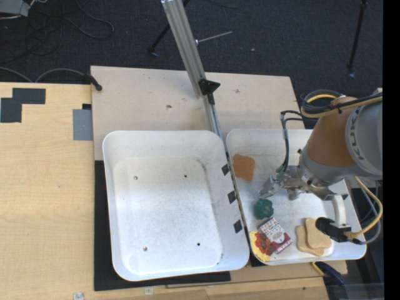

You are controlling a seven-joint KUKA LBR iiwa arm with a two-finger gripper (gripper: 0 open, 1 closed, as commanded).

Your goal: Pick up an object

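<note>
Gripper (273, 188) low in right bin (350, 252), just above green object (264, 208); can't tell its grip state. Risk: closing off-centre, nudging green piece toward red-white packet (272, 236), grabbing nothing.

Red-and-white printed packet (273, 236) in the right bin (294, 144) (print too small to read), no legible text

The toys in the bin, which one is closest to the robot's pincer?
The green lump. It lies just below the pincer, while the orange sponge, the red and white packet and the tan block lie farther away.
</note>
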